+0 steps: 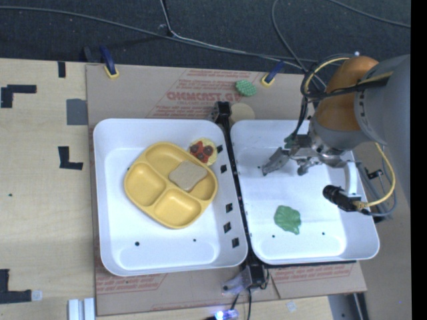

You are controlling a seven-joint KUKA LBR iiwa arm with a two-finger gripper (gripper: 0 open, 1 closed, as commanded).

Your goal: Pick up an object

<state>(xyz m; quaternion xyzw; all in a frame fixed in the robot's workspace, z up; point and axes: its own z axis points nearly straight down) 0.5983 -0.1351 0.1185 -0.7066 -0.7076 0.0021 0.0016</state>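
A green leafy piece [287,218] lies on the floor of the right bin [263,245], toward its front. My gripper [288,163] hangs over the back half of that bin, above and behind the green piece, apart from it. Its two grey fingers [272,163] are spread open with nothing between them. In the left bin [133,252] sits a yellow divided plate [150,179] bearing a tan slice of bread [187,175]. A small red and dark item [203,151] rests at the plate's back right corner.
A green knobbly object [245,87] lies on the cardboard behind the bins. Black clips [223,112] join the bins along the middle divider. Blue and yellow clamps [109,65] hold the cardboard's back edge. Cables loop around the wrist at the right.
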